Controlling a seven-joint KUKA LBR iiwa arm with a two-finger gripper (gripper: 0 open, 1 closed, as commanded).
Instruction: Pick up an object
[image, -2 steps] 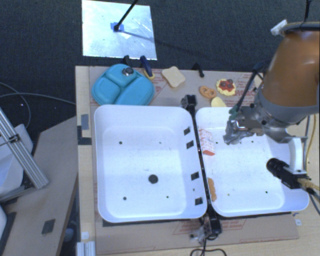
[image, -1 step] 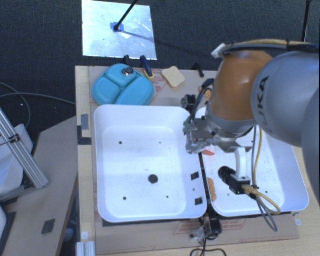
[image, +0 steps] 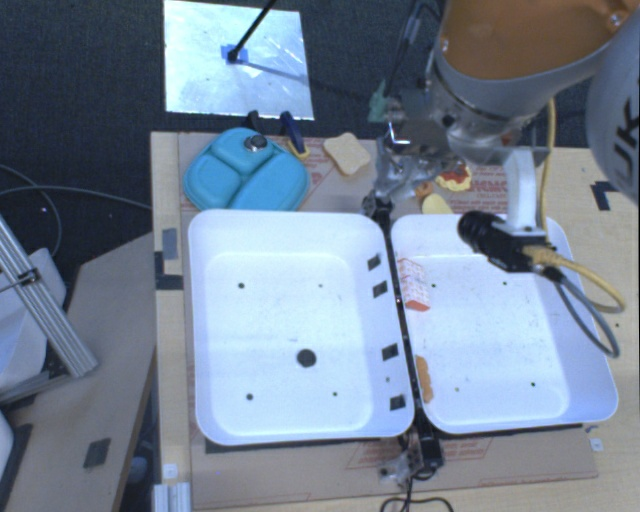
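Camera view: hand (image: 383, 195) (grip unclear) above bins' top; carton (image: 413, 283) lies below.

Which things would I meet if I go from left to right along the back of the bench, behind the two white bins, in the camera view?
Blue sectioned tray → slice of toast → gripper → small pale yellow piece, just behind the right bin.

Blue sectioned plate (image: 246, 172) on bench behind left bin (image: 215, 300); toast-shaped piece (image: 347, 153) just beside it; shiny foil sheet (image: 236, 58) on dark floor beyond.
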